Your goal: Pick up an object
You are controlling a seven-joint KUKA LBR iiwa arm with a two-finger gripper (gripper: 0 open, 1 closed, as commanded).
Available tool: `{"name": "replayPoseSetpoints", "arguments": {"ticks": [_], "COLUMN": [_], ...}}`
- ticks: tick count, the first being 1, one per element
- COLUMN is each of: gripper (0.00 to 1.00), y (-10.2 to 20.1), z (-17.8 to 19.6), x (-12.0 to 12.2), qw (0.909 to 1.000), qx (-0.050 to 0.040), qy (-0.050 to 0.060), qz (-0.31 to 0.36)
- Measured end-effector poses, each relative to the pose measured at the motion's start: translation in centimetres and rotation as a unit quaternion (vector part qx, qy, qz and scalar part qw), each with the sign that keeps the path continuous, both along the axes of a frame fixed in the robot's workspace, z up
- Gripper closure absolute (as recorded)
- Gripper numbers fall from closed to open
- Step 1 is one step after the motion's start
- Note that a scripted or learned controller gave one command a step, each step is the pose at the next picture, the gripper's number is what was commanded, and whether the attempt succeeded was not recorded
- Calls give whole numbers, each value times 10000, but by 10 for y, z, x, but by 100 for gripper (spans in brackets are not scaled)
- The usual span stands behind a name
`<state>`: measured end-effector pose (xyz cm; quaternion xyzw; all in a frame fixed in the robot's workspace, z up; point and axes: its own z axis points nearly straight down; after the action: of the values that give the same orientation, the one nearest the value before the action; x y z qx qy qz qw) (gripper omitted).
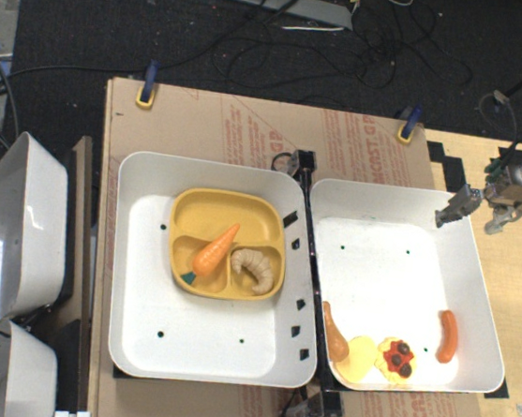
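My gripper (pixel 477 212) hangs over the right bin's far right rim, its two fingers spread open with nothing between them. In the right bin (pixel 386 265) lie an orange sausage (pixel 448 336) near the right wall, a yellow piece with red and dark berries (pixel 395 358) at the front, and an orange drumstick-shaped piece (pixel 333 334) by the left wall. The left bin (pixel 139 282) bears a yellow divided plate (pixel 190 208) with a carrot (pixel 215 249) and a pale shrimp (pixel 253 270) in its compartments.
Two clamps (pixel 146 94) (pixel 408 128) pin the brown board at the back. A white container (pixel 9 219) stands at the left of the bench. Cables lie on the dark floor behind.
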<state>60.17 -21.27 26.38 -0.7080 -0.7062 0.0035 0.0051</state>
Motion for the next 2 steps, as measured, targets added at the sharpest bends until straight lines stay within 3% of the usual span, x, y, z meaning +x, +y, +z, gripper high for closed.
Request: {"name": "replayPoseSetpoints", "arguments": {"ticks": [1,2], "gripper": [0,0], "y": [1,-8], "z": [8,-49], "x": [2,-1], "qw": [10000,10000], "qx": [-14,-10], "qy": [-62,-42], "qz": [18,5]}}
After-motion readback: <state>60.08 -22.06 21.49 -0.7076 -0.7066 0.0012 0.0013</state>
